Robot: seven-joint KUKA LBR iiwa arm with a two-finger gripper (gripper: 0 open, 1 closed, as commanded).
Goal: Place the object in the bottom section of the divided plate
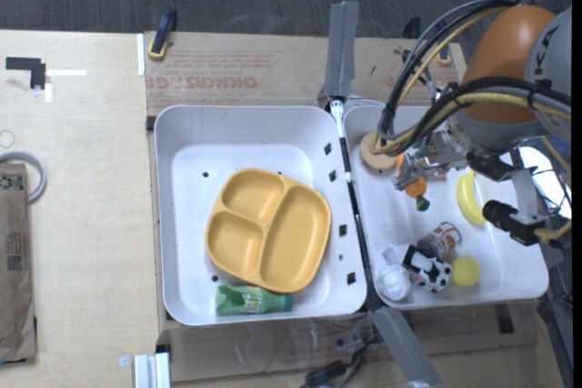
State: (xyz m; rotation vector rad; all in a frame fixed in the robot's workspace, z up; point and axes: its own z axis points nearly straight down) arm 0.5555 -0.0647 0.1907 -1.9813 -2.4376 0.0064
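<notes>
A green bottle [255,300] lies on its side against the near wall of the left bin [173,195], just near of the divided plate [269,230]. In the right bin [536,282], near edge, sit a black-and-white cow toy [426,268], a white crumpled piece [394,283], a yellow ball [466,271] and a printed can [442,241]. The plate is smooth yellow plastic, rounded, with three compartments, all bare; open white floor rings it on the left and far sides. Farther in the right bin, a yellow banana-like shape [469,198] lies right. The gripper [414,182] is pinching a small orange object [415,188] with a green tip, above the right bin's far-left area beside a tan disc [375,152].
</notes>
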